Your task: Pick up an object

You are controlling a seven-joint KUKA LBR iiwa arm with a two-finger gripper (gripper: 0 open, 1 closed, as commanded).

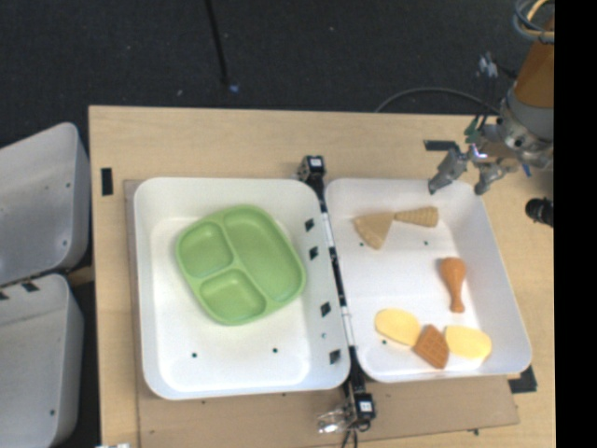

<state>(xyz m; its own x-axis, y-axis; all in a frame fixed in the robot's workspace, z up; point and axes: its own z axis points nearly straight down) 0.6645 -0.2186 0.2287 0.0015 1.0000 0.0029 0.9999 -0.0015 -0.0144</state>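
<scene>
**Gripper over right bin's far edge, nothing held**

Camera view: I saw the gripper (pixel 464 177) hanging above the far right edge of the right bin (pixel 499 278), fingers spread apart with nothing between them. In that bin lay a tan wedge (pixel 372 231) and a cone piece (pixel 417 217) near the far side, just apart. A drumstick (pixel 453 281) sat mid-right. Near the front, a yellow piece (pixel 397 326), a waffle piece (pixel 432 345) and a second yellow piece (pixel 468 343) touched in a row. The left bin (pixel 159 343) held a green divided tray (pixel 241 263).
</scene>
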